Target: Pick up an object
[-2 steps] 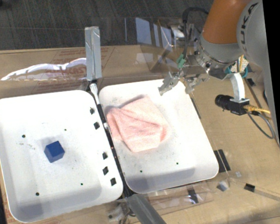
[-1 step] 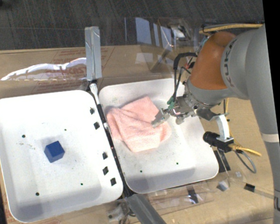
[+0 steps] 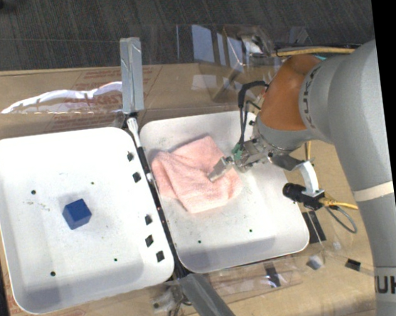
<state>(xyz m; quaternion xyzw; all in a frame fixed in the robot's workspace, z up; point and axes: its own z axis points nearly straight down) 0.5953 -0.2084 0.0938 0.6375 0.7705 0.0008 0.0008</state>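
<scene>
- Gripper (image 3: 220, 170): I read it as low over the pink cloth's near-side edge, the metallic tip against or just above the fabric. I cannot tell how it is set at this angle, nor whether any cloth is caught.
- Pink cloth (image 3: 191, 175): the likeliest pick. It lies crumpled and loosely folded directly under and beyond the gripper, spreading away from the arm toward the divider between the bins.
- Step in hand, my judgement: closing in on the cloth. To do it well I would press into a raised fold instead of a flat patch, so the fabric bunches, then lift straight up and watch that the cloth rises with the tip.
- Right bin (image 3: 266, 242): holds the cloth and the gripper; its floor looks speckled with small dark marks.
- Left bin (image 3: 12, 162): well beyond the gripper, across the divider; holds one blue cube (image 3: 76, 213), sitting apart from the walls.
</scene>
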